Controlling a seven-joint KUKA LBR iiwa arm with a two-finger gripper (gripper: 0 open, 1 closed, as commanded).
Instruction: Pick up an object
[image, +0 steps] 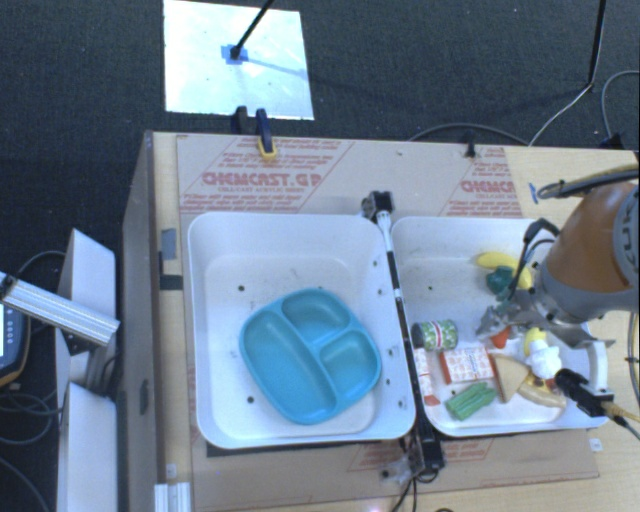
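Down in the right bin (440, 250), the gripper (508, 322) hangs low over the cluster of small things, its metal end reaching out to the left from under the grey and orange wrist. Whether it is open or closed cannot be told from this slanted overhead view, and nothing can be seen held in it.

No single object is named by the task, so any of the pieces below will do. They all lie in the lower half of that bin: a small green-labelled can (436, 334) on its side, to the left of the gripper; a red-and-white carton (464, 364) below it and a little to the left; a green block (470, 401) near the front wall; a slice of toast (512, 375) just beneath the wrist; and a white-and-yellow toy (540, 350) close against the arm. A yellow banana (497, 261) lies apart, higher up toward the back wall.

My judgement is that the nearest candidates are the carton and the toast, both just below and in front of the gripper, so the coming move is a short drop, not a reach. The can's long axis runs roughly left to right, so a grasp would need to close across it from front to back.

The left bin (230, 260) holds a blue divided plate (310, 355), well away from the arm.
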